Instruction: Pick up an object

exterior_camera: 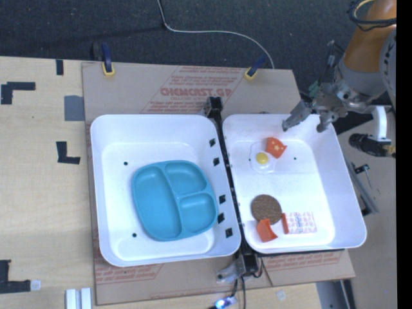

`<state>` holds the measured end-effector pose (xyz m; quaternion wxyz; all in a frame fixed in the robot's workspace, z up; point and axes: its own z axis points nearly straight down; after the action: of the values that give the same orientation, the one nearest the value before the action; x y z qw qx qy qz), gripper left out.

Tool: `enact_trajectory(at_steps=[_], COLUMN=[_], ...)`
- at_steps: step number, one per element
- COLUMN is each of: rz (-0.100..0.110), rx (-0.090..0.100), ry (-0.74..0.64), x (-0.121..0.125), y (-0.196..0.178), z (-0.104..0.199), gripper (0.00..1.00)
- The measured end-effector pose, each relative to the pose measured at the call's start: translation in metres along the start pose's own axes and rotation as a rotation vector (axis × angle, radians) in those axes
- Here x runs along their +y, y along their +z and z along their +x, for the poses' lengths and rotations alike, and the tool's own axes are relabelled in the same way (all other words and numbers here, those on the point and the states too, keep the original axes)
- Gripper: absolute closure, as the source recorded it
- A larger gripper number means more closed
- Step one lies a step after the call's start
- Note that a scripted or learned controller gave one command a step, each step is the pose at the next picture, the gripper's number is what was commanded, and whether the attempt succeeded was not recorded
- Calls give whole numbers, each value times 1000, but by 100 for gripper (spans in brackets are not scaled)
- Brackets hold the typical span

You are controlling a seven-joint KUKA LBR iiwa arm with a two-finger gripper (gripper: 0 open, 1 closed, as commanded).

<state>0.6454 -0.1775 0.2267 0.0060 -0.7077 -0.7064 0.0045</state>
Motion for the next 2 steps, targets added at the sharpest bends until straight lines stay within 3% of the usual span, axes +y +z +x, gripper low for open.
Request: enact_trajectory(at_steps=[1, 2], rz=[-13, -9], rx=[-3, -2], ry=[-4, -3], x=[3, 2], y=[-8, 41], z=[0, 10], gripper=[0, 0])
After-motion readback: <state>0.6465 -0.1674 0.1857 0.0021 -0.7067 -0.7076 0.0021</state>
